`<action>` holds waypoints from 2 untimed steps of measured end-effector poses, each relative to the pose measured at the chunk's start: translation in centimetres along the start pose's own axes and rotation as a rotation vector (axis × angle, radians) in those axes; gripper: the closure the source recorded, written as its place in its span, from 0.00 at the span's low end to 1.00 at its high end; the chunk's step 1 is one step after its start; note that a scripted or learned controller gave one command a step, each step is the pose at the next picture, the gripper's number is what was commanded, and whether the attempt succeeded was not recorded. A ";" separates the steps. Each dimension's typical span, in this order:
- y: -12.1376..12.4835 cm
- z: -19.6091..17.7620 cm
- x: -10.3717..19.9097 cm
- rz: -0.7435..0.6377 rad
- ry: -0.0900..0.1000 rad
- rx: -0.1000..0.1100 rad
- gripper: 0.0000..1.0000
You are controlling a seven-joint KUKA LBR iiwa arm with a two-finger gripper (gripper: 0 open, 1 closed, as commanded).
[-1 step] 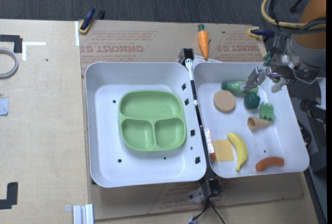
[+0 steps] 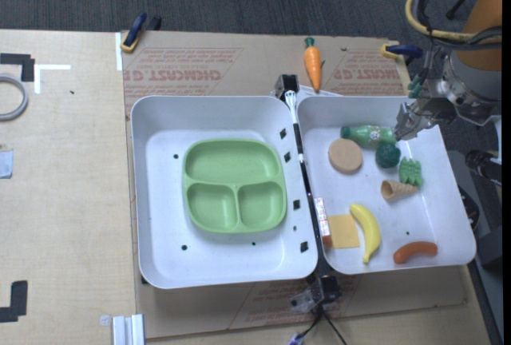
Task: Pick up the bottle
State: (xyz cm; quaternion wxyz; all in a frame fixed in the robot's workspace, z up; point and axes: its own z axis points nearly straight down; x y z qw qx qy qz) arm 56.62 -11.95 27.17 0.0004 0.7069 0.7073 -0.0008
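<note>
A small green bottle (image 2: 366, 133) with a white label lies on its side near the back of the right bin (image 2: 447, 176), its length running left to right. My gripper (image 2: 405, 130) hangs just past the bottle's right end, at the bin's back right, pointing down. From this angle the fingertips sit next to the bottle's end, above a dark green broccoli piece (image 2: 388, 155). Nothing shows between the fingers.
The right bin also holds a tan round cookie (image 2: 345, 156), a light green toy (image 2: 410, 171), an ice cream cone (image 2: 397, 189), a banana (image 2: 366, 230), a cheese slice (image 2: 344, 231) and a sausage (image 2: 414, 251). A green divided plate (image 2: 235, 185) sits in the left bin. A carrot (image 2: 311, 63) lies behind the bins.
</note>
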 end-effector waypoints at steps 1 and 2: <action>-5.7 -0.5 -3.2 0.095 0.001 0.001 1.00; -8.9 2.4 -9.5 0.078 0.001 0.000 1.00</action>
